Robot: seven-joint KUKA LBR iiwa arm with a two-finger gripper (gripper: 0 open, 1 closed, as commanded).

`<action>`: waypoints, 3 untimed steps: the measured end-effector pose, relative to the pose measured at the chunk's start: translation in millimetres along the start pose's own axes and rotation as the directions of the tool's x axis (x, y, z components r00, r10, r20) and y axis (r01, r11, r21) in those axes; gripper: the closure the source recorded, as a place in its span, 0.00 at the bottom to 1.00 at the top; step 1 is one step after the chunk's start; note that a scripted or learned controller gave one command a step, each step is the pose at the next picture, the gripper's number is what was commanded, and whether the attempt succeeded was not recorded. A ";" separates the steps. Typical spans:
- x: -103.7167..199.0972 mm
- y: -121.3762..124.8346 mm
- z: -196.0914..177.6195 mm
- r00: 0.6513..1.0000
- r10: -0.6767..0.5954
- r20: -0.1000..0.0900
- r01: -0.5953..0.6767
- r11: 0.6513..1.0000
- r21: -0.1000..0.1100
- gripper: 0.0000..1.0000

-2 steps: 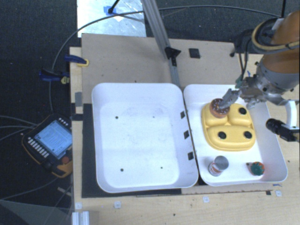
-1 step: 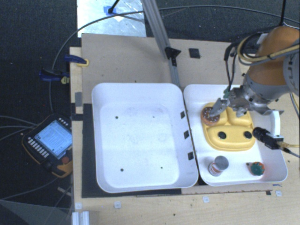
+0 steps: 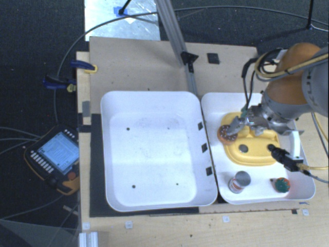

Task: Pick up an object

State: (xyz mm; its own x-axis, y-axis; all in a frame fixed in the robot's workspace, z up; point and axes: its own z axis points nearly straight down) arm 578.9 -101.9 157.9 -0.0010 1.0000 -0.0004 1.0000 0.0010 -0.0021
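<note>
In the right bin [image 3: 308, 189], pincer [image 3: 235, 127] over yellow object [image 3: 249, 151], grip seemingly unclear

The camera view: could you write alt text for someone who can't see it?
A grey robot arm reaches from the right into the right-hand white bin, its gripper over a yellow object and a brown ring. A small can and a green ball lie nearer the front.

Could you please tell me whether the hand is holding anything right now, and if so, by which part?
It cannot be told: the hand sits low over the yellow object and the brown ring.
</note>
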 end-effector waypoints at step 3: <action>1.0 4.6 -35.0 1.000 -0.004 0.000 0.004 1.000 -0.010 1.00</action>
State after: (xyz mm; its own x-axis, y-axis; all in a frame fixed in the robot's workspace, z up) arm 583.6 -100.8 192.8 -0.0046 1.0000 -0.0009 1.0000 0.0046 0.0074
